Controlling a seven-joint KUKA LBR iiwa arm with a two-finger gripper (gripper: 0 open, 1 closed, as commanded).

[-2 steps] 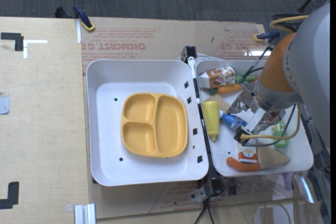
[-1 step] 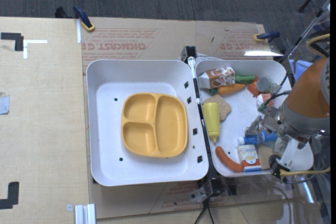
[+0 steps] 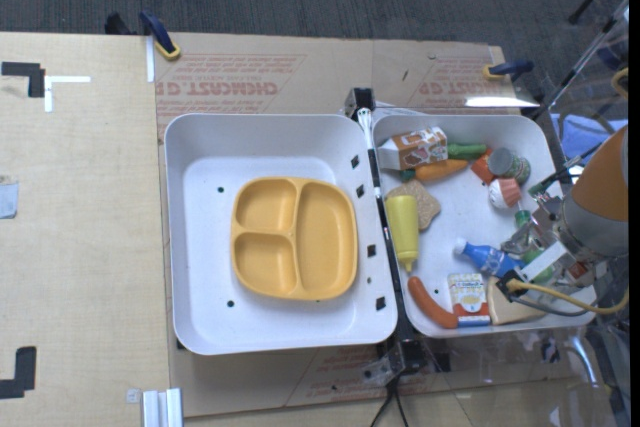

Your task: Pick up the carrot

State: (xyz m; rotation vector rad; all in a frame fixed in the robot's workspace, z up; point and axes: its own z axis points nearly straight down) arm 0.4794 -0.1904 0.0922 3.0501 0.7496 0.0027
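1. The gripper point(image 3: 528, 250) sits low over the right edge of the right bin point(image 3: 455, 130), at the end of the grey arm point(image 3: 600, 215) with its orange band. Its tip is a tangle of dark and pale parts, and whether it is spread or closed cannot be told; nothing can be made out in its grasp.
2. The gripper is just beside a blue bottle point(image 3: 487, 258) and may be touching it, though contact is unclear.
3. One carrot point(image 3: 441, 171) lies on its side near the back of the right bin, orange, pointing left to right, well apart from the gripper.
4. Just behind the carrot are one brown carton point(image 3: 419, 148) and one green vegetable point(image 3: 466, 151), both close to it.
5. One yellow bottle point(image 3: 403, 228) lies along the left wall of the right bin, overlapping one slice of brown bread point(image 3: 424, 203).
6. One red sausage point(image 3: 431, 305) lies at the front of the bin, beside one small white packet point(image 3: 468, 297) with a red strip.
7. One tan block point(image 3: 517, 309) lies at the front right corner, under a yellow cable point(image 3: 560, 293).
8. Near the back right are one grey round thing point(image 3: 507, 163) and one small white and red thing point(image 3: 503, 193).
9. There are two white bins side by side; the left bin point(image 3: 190, 245) holds one yellow plate point(image 3: 296, 238) with three sections.
10. Both bins rest on brown cardboard point(image 3: 230, 75), held by two blue and yellow clamps point(image 3: 160, 35) at the back.
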